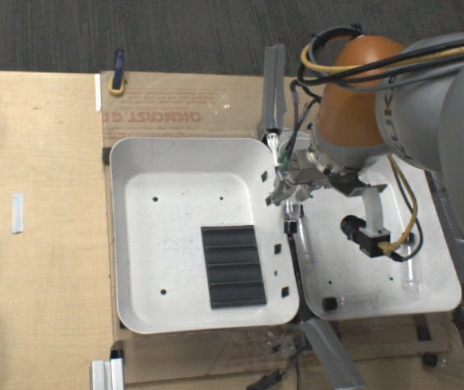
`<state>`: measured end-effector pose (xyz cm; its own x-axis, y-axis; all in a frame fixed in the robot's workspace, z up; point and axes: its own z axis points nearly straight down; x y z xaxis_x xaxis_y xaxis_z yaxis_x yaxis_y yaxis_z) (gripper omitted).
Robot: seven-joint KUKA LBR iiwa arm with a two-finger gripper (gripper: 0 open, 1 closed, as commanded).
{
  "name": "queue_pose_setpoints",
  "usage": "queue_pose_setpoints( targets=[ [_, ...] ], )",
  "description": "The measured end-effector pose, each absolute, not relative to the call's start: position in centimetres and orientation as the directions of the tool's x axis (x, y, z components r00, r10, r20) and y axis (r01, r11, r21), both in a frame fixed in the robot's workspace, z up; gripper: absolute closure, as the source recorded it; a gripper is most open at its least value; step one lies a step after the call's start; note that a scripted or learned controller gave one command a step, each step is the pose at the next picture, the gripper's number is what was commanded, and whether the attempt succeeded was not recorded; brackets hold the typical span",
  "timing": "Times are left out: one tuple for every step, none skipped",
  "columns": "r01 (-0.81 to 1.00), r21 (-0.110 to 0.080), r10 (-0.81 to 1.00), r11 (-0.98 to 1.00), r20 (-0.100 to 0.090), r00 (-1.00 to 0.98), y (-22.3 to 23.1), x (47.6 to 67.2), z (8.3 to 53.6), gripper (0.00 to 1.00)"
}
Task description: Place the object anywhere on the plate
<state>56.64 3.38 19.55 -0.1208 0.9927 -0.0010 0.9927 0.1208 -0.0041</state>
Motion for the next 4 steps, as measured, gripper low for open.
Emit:
queue_pose_setpoints(
  targets=[
    [0.951, -0.003, 0.951, 0.309, -0.001, -0.309, 10.3, 54.8, 20.5, 1.00],
    [0.961, -0.004, 0.961, 0.275, -0.002, -0.275, 16.7, 54.4, 20.1, 1.00],
    [0.901, -0.002, 0.901, 0.434, -0.002, -0.434, 10.7, 52.4, 32.6, 1.00],
    [0.854, -0.005, 0.854, 0.520, 0.000, -0.520, 15.3, 52.0, 25.0, 1.00]
  ],
)
